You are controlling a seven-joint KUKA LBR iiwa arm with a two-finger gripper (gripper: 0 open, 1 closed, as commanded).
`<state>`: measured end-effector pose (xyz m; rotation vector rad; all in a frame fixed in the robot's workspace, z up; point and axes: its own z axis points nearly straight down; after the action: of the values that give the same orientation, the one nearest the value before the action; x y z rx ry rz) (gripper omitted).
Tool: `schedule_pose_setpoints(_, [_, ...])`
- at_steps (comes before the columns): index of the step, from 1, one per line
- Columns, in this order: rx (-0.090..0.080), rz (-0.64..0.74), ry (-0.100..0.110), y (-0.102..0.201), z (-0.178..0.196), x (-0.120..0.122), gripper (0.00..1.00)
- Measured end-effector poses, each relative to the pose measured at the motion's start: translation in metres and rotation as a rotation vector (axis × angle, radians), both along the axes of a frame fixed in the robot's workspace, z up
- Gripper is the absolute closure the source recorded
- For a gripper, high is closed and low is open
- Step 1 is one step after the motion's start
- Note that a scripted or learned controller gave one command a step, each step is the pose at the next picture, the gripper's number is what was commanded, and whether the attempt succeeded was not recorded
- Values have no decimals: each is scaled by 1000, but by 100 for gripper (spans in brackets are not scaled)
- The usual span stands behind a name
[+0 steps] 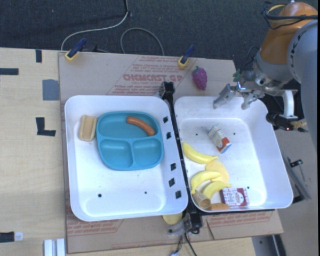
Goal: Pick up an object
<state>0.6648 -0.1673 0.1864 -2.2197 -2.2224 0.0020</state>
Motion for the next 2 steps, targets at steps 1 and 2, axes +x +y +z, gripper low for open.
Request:
schedule_pose_setpoints(1, [3, -2, 11, 3, -88, -68, 0])
schedule_pose_setpoints(2, [1, 0, 1, 3, -73, -63, 100])
